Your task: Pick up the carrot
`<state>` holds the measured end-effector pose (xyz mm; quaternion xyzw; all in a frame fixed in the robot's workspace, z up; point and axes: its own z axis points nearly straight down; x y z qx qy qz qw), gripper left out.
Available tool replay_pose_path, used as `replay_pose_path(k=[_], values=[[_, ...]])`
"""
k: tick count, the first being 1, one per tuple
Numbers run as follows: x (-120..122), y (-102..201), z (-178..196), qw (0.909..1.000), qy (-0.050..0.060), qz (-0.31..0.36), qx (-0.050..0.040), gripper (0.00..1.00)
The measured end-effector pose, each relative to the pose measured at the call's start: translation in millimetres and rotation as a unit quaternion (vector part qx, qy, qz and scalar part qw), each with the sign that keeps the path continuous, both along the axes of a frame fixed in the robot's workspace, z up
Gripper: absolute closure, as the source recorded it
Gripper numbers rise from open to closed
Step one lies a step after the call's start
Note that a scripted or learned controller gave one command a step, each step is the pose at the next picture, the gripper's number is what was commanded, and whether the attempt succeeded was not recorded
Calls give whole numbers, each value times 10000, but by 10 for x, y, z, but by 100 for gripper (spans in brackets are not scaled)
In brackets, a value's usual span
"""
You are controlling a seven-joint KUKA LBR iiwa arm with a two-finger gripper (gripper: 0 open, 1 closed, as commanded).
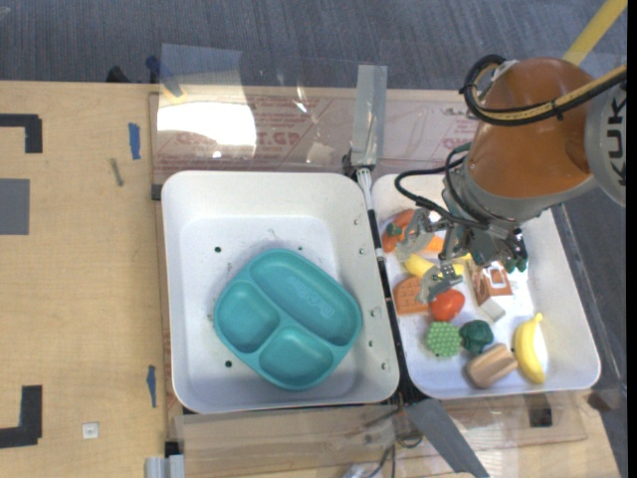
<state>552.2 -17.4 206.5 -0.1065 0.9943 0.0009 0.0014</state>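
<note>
The carrot (399,230), orange with a green top, lies at the left side of the right bin (572,297), near the divider. My gripper (450,260) hangs over the middle of that bin, just right of and below the carrot, among the toy foods. The arm's orange band and wrist cover the bin's upper part. I see nothing lifted from the bin floor.
Around the gripper lie a yellow piece (419,264), an orange cracker (410,295), a red tomato (447,305), a green bumpy ball (444,340), broccoli (477,335), a tan loaf (491,365) and a banana (530,348). A teal divided plate (289,317) sits in the left bin (199,207).
</note>
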Motion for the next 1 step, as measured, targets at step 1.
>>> replay_pose_path(k=[1], values=[[22, 2, 115, 10000, -45, 1, 0, 100]])
